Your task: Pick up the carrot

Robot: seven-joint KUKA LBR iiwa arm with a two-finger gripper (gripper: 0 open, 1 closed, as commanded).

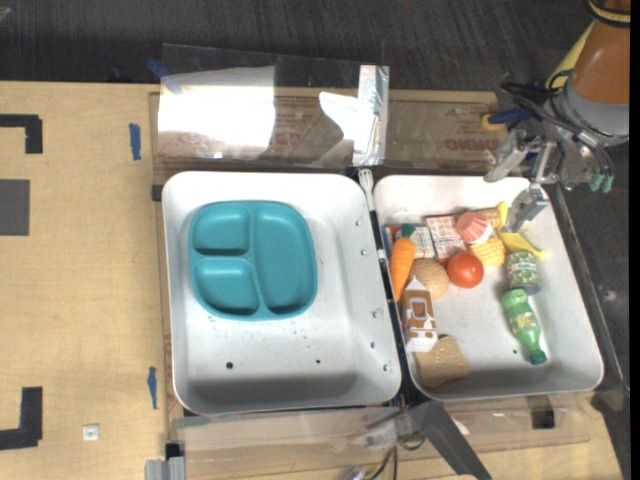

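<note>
A pale wooden tabletop (80,298) carries two shallow white bins side by side, with dark floor beyond. The jaws (528,196) hang at the far right corner of the right bin (575,358), and whether they are released or clenched cannot be told from this slant; nothing shows between them. Just under them lie a yellow toy, perhaps a banana (520,240), and a pink piece (473,226). Next out come a red tomato (465,269), a green bottle (524,318) and a small printed box (440,236). Well across the bin from the jaws, the carrot (401,264) lies lengthwise against the left wall, leafy end toward the far side, beside a tan round piece (431,277) and a brown packet (419,318). The left bin (270,368) holds a teal divided plate (254,258).

By my reading the task is barely begun: the carrot rests untouched, and the reach across, the descent, the grasp and the lift are all left.
</note>
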